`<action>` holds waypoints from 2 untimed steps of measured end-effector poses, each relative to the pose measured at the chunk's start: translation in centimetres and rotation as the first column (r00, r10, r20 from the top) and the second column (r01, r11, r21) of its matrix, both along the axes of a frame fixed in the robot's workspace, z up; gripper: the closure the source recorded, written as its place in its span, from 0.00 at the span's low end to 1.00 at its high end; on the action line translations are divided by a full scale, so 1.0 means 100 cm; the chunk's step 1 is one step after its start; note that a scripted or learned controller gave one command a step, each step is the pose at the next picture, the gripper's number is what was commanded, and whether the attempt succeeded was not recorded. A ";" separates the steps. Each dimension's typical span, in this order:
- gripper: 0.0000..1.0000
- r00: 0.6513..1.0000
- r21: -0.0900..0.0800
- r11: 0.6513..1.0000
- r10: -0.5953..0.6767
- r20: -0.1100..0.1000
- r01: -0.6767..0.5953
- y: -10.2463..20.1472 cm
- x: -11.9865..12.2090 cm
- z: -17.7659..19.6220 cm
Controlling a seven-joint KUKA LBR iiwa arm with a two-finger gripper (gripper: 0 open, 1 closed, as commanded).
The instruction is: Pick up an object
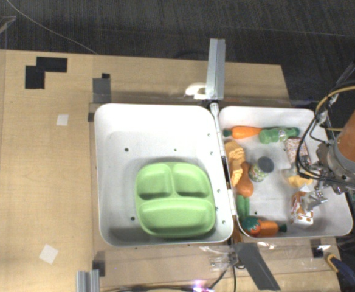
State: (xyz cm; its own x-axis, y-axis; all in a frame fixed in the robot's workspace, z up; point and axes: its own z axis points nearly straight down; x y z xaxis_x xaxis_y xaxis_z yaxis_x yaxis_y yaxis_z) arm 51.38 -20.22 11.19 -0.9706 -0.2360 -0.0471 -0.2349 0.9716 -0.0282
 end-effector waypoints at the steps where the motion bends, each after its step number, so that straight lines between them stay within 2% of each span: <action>1: 0.00 0.995 -0.001 0.995 0.100 -0.001 -0.100 -0.001 0.000 0.000; 2: 0.00 0.989 -0.005 0.989 0.146 -0.001 -0.146 -0.002 0.001 0.000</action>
State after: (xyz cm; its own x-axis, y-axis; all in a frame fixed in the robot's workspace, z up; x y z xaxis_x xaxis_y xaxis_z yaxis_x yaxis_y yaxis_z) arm 51.43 -20.39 11.16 -0.9257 -0.3756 -0.0445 -0.3744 0.9267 -0.0330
